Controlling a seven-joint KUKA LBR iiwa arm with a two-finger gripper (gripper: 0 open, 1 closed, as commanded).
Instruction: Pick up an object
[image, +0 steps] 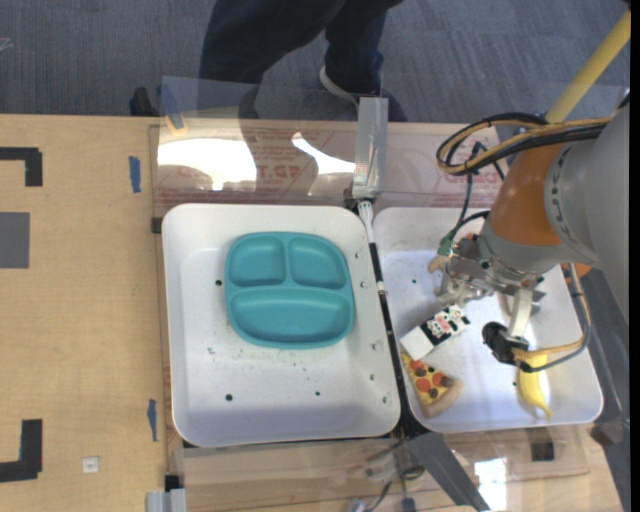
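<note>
Banana (533, 389), curved, smooth yellow, beside triangular pizza slice (431, 381).

Grey carpet floor (80, 50) beyond the bench, tan cardboard-like bench top (75, 300) with black and blue tape marks

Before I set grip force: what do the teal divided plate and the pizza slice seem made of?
Teal divided plate: likely moulded plastic, smooth, with a soft sheen and rounded compartment ridges. Pizza slice: looks like a toy, perhaps plastic or rubber, with flat painted-looking toppings; too small to be sure.
</note>
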